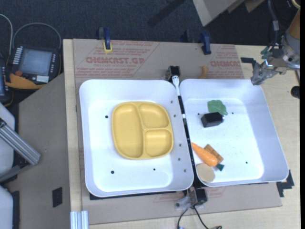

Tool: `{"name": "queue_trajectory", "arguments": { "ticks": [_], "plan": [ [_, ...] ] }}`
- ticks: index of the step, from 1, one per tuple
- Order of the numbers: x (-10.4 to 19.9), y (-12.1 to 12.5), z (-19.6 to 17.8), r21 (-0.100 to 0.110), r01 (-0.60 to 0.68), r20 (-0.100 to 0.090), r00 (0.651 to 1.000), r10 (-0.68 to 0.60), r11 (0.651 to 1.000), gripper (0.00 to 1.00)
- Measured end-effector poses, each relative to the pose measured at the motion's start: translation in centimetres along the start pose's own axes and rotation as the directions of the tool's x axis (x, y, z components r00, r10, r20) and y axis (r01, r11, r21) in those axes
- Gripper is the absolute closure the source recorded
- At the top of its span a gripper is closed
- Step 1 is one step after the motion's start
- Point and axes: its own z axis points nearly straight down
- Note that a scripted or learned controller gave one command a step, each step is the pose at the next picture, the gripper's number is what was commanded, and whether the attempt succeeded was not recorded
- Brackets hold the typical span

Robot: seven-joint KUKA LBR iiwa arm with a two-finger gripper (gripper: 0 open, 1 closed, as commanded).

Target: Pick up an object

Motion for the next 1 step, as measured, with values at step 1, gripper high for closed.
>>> {"name": "queue_trajectory", "arguments": {
  "ticks": [1],
  "plan": [
    [4.97,-0.21,0.94,0.008,0.004,-0.005,1.000,-0.004,1.000,1.00]
  ]
}}
